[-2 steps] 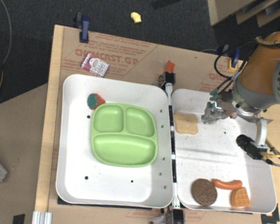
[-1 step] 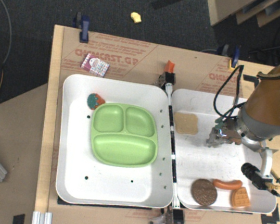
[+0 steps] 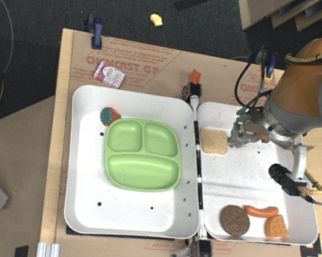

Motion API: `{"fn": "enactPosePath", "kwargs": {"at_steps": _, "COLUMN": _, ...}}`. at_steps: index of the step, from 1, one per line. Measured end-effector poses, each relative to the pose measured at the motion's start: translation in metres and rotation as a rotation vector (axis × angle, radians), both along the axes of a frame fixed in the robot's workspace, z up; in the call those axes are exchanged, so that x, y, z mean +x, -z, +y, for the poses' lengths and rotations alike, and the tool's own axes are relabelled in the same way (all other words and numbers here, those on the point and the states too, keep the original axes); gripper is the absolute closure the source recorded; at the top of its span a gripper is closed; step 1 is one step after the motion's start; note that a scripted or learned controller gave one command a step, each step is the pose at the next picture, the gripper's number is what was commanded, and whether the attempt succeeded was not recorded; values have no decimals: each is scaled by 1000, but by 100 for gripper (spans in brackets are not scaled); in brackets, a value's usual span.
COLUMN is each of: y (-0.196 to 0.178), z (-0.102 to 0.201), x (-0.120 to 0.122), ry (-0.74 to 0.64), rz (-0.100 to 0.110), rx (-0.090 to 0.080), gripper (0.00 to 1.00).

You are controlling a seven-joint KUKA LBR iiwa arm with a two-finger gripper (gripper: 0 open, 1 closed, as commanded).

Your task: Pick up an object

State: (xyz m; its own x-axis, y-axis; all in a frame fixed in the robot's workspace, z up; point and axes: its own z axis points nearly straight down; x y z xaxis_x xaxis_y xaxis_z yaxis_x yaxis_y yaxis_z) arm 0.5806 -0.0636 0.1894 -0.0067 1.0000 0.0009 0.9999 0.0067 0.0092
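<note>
Dark carpet surrounds my counter (image 3: 159, 64), a brown cardboard-faced board with faint red print, carrying two shallow white plastic bins side by side.

Nearest me, along the front edge, a black clamp (image 3: 202, 249) with a trailing cable sits between the bins. In the right bin (image 3: 232, 178), front corner, I see a flat round brown disc (image 3: 235, 220), like a patty or cookie, an orange-red sausage shape (image 3: 261, 211) just behind it, and a small orange ridged waffle-like piece (image 3: 277, 227) beside them; all three sit close together. Left bin (image 3: 83, 161) holds a glossy green three-compartment plate (image 3: 143, 154), rounded corners, with a small round red-and-teal item (image 3: 111, 116) touching its back left corner; what that item is I can't make out.

Further back in the right bin, a pale tan square, bread-like, (image 3: 213, 141) lies against the left wall. The gripper (image 3: 246, 134) hangs just right of it, close above the bin floor; the fingers are a dark tangle and I cannot tell whether they are spread or closed, nor whether anything is in them. A grey arm (image 3: 320, 77) with an orange band rises behind, cut off at the right.

At the back: an orange-topped clamp (image 3: 193, 83), a blue clamp (image 3: 96, 31), a small pink printed packet (image 3: 109, 74), and a yellow scrap (image 3: 157, 19) on the carpet.
</note>
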Motion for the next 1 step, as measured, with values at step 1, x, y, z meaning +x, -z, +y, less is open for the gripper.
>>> {"fn": "enactPosePath", "kwargs": {"at_steps": 1, "y": 98, "z": -34, "x": 4, "ry": 10, "rz": 17, "rx": -1, "gripper": 100}}
